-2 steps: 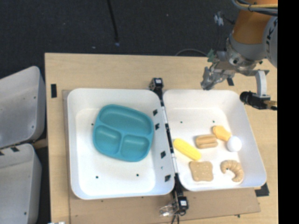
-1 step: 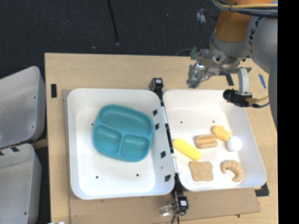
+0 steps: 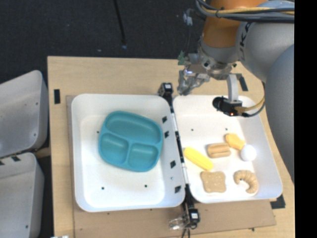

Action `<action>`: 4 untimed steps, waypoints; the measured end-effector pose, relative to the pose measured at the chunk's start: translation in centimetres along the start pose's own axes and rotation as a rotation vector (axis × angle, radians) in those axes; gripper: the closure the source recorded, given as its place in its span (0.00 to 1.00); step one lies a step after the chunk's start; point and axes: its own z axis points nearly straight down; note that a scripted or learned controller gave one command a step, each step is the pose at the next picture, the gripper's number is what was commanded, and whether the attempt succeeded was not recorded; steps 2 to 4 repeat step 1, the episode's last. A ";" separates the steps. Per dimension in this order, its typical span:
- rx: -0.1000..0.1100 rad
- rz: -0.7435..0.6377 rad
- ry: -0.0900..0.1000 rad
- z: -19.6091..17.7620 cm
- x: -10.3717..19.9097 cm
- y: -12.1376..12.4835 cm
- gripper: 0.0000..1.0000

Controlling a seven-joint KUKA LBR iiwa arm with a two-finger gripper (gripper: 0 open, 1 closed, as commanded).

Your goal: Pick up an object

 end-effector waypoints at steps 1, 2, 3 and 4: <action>0.000 0.000 0.000 0.3 6.2 0.0 1.00; 0.000 0.000 0.000 0.3 6.2 0.0 1.00; 0.000 0.000 0.000 0.3 6.2 0.0 1.00; 0.000 0.000 0.000 0.3 6.2 0.0 1.00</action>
